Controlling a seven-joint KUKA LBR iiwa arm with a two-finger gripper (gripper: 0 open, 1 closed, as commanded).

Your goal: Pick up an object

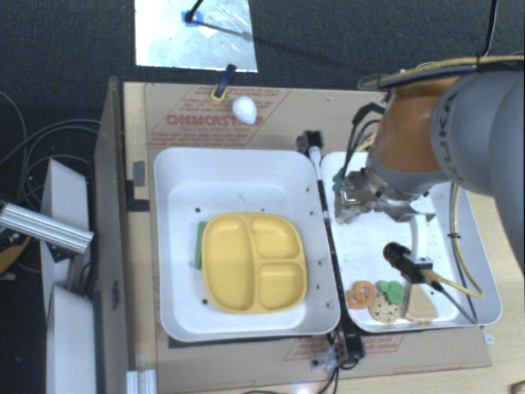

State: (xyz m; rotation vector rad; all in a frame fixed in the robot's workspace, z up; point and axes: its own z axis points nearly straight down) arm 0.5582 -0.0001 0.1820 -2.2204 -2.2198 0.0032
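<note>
Camera view: the gripper (351, 197) hangs low over the far, left-hand part of the right bin (361, 249), close to the wall it shares with the left bin (238, 179). Its tip is a dark tangle of metal under the wrist. I cannot tell how far open it is, and nothing can be seen held in it. The grey arm (472, 130) with its orange band covers the far right part of that bin.

The things to pick lie well apart from the gripper, toward the near edge of the same bin. An orange ring (359, 294) is nearest, almost straight below the gripper in the view. A green piece (393, 290) sits just to the ring's right. What looks like a speckled cookie (381, 309) lies below both, touching or nearly touching them. A tan wedge (420, 306) lies beside the cookie, farthest right.

To the gripper's left, across the shared wall, a yellow tray (253, 261) with three compartments lies flat in the left bin. A green strip (198, 243) shows along the tray's far-left edge.

Beyond both bins, up and left of the gripper, a white ball (244, 109) rests on the cardboard (189, 120).
</note>
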